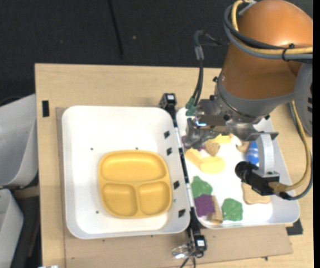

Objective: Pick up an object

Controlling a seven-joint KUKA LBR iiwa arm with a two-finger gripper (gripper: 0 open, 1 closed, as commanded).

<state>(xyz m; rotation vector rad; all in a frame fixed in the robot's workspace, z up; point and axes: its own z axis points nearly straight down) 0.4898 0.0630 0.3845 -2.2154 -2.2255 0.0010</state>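
Dark floor [65, 21] all round, and on it a pale wood bench [92, 82] w/ two shallow white bins side by side. We see the gripper [197, 133] low over the right bin [225, 184], at its far corner, right next to the divider w/ the left bin [81, 149]. The wrist's bulk covers it from above, so we can't tell how far open it is or whether it has hold of anything.

Closest to the gripper are a small tan piece [211, 147] just beside it and a pale yellow piece [207, 163] just below it in the view; the two look to be touching. A blue item [253, 152] sits off the gripper's side away from the divider, partly hidden by robot parts.

Further from the gripper, toward the bin's near edge, we see a green piece [201, 185], then a purple block [205, 205] touching it. A second green piece [232, 209] is beside the block, and a tan biscuit-shaped piece [254, 197] lies near that. All of these lie on the bin floor.

Across the divider and well apart from the gripper, a yellow 3-compartment tray [134, 183] lies flat in the left bin.
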